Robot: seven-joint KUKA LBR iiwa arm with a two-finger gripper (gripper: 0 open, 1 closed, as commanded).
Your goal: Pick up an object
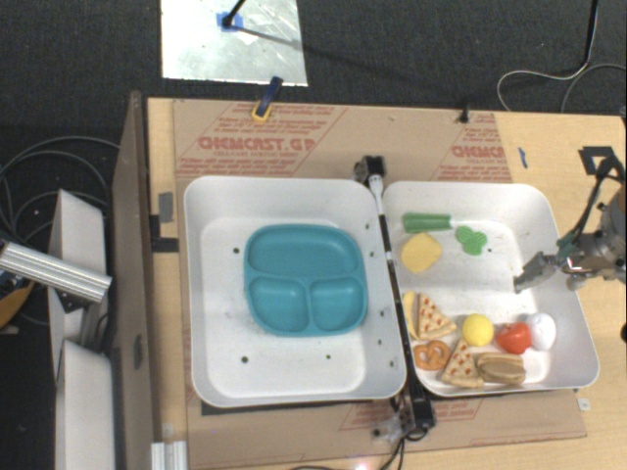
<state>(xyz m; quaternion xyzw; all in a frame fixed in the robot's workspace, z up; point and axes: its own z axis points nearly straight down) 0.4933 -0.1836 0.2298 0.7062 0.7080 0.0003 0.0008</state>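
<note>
While the gripper (529,272) hangs over the right bin (534,204) near its right edge, I cannot tell its state. Toy food (477,331) lies along that bin's front edge.

A robotics lab test bench

Two white bins (211,292) sit on a bench covered with Chemcast-printed brown sheet (265,140); loose cables (39,179) coil on dark carpet at nine o'clock, an aluminium extrusion (54,270) lies beside them, and a reflective plate (232,27) lies at twelve o'clock.
</note>
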